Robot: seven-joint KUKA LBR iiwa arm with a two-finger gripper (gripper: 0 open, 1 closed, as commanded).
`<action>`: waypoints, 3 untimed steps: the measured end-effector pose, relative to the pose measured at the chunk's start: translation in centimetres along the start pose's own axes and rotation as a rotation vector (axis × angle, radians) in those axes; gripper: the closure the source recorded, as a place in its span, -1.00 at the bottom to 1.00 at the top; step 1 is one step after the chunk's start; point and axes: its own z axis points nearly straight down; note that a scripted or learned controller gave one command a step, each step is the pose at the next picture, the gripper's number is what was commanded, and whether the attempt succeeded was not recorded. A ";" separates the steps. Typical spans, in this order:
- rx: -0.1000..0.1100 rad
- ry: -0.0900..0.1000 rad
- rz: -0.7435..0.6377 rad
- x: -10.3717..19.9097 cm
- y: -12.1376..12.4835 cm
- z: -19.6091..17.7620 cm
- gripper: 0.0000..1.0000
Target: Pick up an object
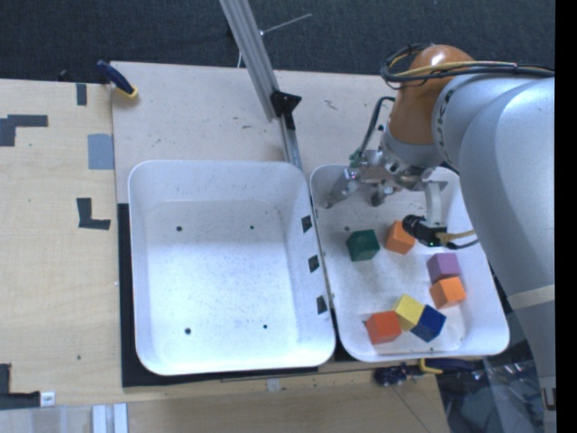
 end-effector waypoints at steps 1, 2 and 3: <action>-0.002 0.001 -0.001 0.1 0.1 -1.2 1.00; -0.016 0.000 0.000 0.0 -0.1 -7.6 1.00; -0.015 0.000 0.001 -0.7 -0.7 -12.8 1.00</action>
